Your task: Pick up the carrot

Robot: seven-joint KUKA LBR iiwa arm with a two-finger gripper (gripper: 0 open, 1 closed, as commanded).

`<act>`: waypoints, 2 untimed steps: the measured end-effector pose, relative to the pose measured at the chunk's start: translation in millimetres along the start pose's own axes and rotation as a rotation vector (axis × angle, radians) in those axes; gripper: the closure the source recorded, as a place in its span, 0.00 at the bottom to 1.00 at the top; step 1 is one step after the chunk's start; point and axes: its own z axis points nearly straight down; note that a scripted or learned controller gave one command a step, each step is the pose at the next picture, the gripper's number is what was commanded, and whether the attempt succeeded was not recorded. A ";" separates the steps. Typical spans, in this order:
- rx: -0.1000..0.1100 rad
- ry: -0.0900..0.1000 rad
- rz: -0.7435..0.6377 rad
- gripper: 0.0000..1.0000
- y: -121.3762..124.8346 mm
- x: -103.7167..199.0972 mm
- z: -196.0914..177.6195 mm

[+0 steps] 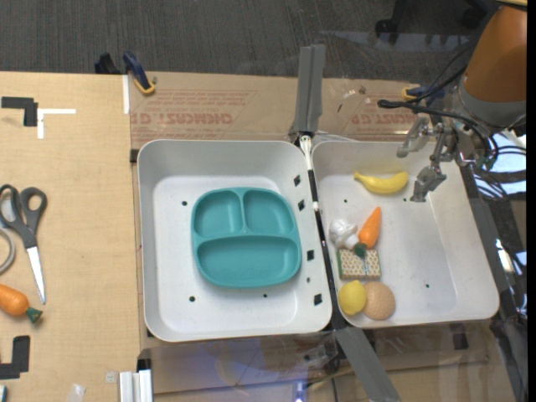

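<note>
The carrot [370,227] lies in the right bin [469,249], near its left wall, tilted, with its green top touching a waffle-like block [359,264] and a white piece [342,231] just beside it. It looks like a light, stiff, smooth plastic toy; I'd take it across the orange middle. The gripper [425,184] hovers by the banana [381,182] holding nothing, its opening hard to judge.
</note>
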 end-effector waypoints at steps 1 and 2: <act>0.000 0.000 -0.018 0.00 32.8 58.1 100.4; -0.001 0.000 -0.017 0.00 72.3 59.4 100.5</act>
